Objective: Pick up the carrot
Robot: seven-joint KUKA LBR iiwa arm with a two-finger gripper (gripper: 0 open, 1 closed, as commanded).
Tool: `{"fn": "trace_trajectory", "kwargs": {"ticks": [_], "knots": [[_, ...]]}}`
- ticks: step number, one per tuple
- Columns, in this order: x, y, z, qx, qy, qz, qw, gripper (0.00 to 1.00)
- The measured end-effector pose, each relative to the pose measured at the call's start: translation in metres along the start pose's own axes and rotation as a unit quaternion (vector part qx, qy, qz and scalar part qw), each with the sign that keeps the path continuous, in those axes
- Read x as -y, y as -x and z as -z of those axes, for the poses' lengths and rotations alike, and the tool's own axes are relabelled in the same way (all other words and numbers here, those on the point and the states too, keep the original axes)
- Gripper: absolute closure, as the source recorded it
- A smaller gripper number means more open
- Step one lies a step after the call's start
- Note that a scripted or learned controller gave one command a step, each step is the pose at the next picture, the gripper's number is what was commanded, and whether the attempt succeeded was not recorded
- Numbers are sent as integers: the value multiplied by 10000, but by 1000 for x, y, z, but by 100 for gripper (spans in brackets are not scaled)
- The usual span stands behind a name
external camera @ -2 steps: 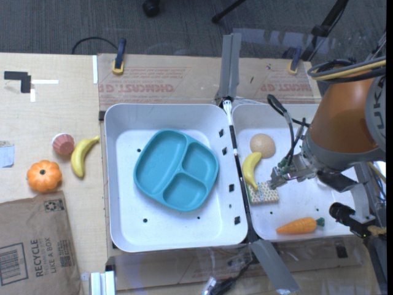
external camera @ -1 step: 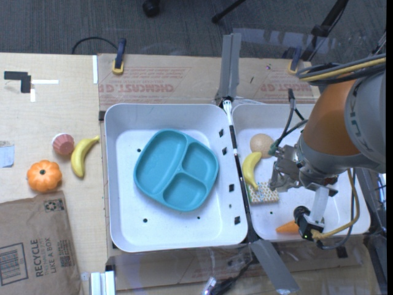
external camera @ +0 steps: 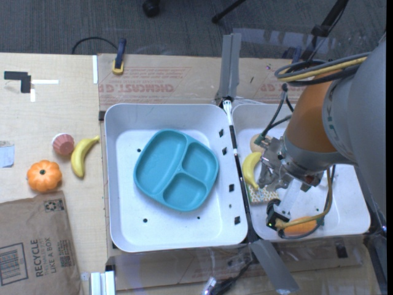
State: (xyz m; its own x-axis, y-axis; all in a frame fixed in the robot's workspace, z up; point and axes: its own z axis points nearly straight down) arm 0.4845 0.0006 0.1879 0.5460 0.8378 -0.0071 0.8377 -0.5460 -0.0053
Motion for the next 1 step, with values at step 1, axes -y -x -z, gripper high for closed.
{"fn": "trace_trajectory", "kwargs": {"ticks": [1], "knots": [[-1, 0, 5, 38, -29, 15, 10000, 100]]}}
